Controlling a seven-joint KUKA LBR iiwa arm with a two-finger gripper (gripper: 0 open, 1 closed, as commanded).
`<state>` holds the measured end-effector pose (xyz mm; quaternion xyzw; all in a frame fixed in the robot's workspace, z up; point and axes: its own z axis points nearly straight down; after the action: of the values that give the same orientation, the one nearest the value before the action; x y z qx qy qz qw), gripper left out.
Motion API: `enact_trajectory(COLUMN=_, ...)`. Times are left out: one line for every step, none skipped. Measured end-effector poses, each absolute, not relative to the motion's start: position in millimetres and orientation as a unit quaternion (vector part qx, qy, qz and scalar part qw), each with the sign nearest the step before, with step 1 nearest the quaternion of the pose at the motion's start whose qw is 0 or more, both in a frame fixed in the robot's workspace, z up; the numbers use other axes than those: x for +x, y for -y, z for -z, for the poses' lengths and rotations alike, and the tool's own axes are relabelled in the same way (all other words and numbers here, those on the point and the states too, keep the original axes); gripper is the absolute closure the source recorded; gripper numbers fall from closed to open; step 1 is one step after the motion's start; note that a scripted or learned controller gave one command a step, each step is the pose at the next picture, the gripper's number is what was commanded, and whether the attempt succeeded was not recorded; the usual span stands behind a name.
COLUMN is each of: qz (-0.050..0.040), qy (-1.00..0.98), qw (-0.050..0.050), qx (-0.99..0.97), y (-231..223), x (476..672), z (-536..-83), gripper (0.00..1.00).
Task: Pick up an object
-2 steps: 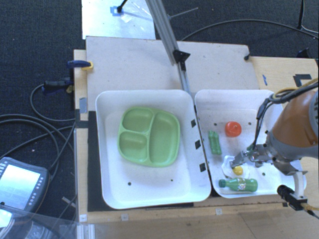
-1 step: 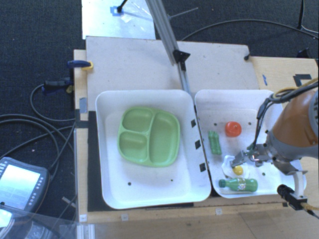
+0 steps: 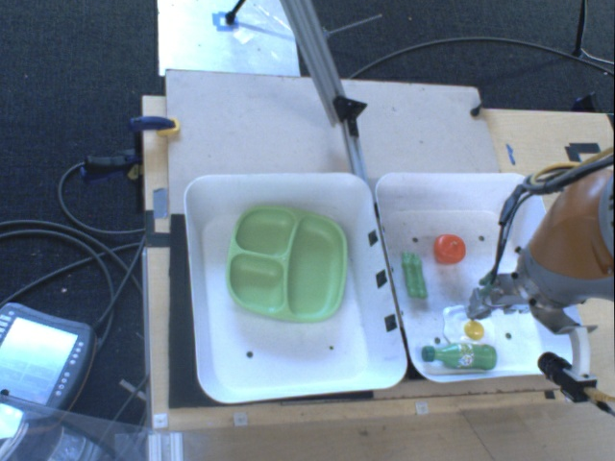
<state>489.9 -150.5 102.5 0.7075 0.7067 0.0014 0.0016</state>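
Reaching in from 3 o'clock, arm (image 3: pixel 577 248) hangs over right bin (image 3: pixel 404 195). Gripper (image 3: pixel 487 301) low, near bin's 4 o'clock part. Cannot tell if gripper spread or pressed together; too blurry, maybe nothing in it. Yellow ball (image 3: pixel 473 331) just beside gripper, at its 6 o'clock. Green bottle (image 3: pixel 461 356) lies flat at bin's 6 o'clock edge. Red thing (image 3: pixel 449 249) at gripper's 11 o'clock. Green block (image 3: pixel 413 276) at gripper's 9 o'clock. Left bin (image 3: pixel 207 286) holds green tray (image 3: pixel 287 263).
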Motion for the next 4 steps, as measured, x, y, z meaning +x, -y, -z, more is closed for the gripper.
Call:
enact_trajectory(qz=-0.0020, qy=-0.709, qw=0.004, qx=0.705, y=152, x=488.1, z=-165, gripper=1.00)
enact_trajectory(qz=-0.0024, qy=-0.709, qw=0.005, qx=0.705, y=154, x=491.0, z=-230, gripper=1.00)
enact_trajectory(qz=-0.0015, qy=-0.709, qw=0.003, qx=0.705, y=154, x=492.8, z=-255, gripper=1.00)
enact_trajectory(qz=-0.0012, qy=-0.711, qw=0.000, qx=0.703, y=106, x=502.0, z=-242, gripper=1.00)
